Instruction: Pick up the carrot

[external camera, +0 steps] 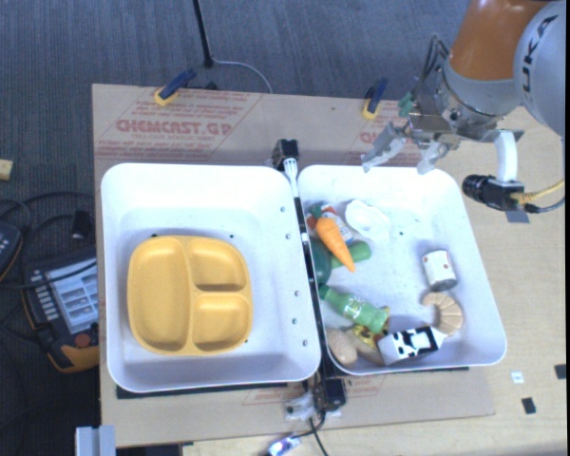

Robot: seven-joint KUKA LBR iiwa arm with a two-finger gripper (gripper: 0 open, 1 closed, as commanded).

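The carrot (333, 239) is seen lying in the right bin (475, 283), near its left wall — beside a green bottle (353, 308). The pincer (406, 155) is held spread apart and unloaded above that bin's far rim.
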